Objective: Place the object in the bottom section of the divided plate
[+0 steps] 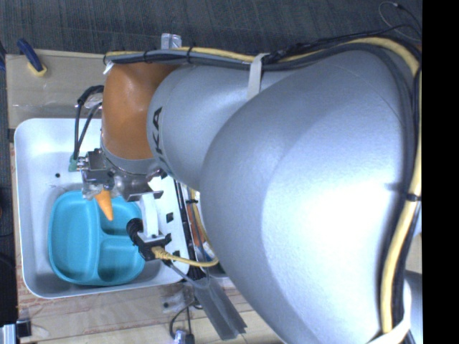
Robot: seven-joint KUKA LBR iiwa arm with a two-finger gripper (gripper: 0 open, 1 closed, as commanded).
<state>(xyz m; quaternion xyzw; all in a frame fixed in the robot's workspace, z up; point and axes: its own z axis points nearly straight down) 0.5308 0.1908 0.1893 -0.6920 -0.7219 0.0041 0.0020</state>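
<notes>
Orange carrot-like object (105, 205) points down over the blue divided plate (75, 242), gripped between the fingers (97, 190)

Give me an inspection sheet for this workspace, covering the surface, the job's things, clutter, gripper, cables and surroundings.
Surface: wooden bench top bearing a shallow white bin; the arm hides most of the rest.
Job's things: blue divided plate lies in the white bin; a small orange object sits at the plate's upper edge, just under the gripper.
Clutter: a blue-and-yellow item on the bench's far left corner.
Gripper: gripper low over the plate's upper edge; whether it holds the orange object cannot be told.
Cables: black cables loop beside the orange band; a yellow cable runs near the plate.
Surroundings: dark floor beyond the bench.
</notes>
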